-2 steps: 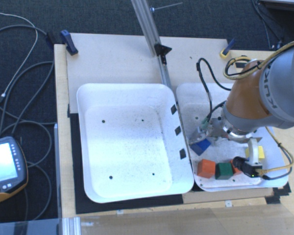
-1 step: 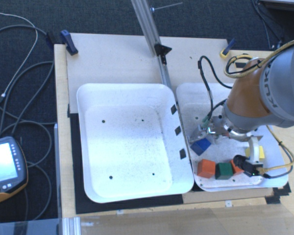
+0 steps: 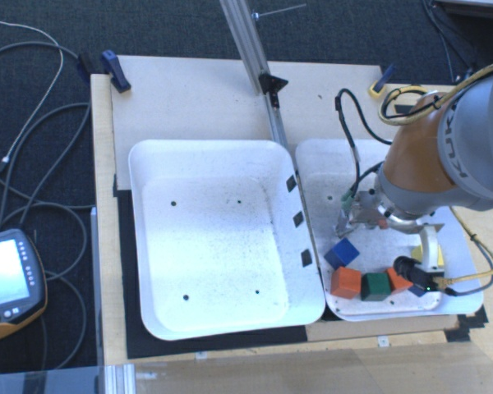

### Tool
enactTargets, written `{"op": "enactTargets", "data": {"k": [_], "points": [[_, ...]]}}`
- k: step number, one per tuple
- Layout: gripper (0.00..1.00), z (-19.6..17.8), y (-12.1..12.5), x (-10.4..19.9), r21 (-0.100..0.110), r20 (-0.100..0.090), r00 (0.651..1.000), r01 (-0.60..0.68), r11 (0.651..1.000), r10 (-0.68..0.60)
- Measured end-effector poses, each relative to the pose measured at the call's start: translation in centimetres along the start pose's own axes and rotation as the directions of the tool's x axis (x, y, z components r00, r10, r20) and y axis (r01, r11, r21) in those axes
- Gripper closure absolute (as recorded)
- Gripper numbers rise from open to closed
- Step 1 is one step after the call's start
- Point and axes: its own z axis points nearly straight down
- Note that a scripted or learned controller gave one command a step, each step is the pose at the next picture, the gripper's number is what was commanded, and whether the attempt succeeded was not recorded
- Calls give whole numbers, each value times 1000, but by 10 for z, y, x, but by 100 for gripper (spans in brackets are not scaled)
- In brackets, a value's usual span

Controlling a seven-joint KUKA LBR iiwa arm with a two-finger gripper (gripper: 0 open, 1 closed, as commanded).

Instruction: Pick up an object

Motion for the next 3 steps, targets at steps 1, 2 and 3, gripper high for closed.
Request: {"op": "enactTargets", "data": {"k": [1,2,3], "points": [[0,1,0,0,1,0,1000,0,1000,0],[0,12,-56,2,10,-2,1000,-2,1000,2],[0,11,-59,1,5,-1,1000,0,1000,0]]}}
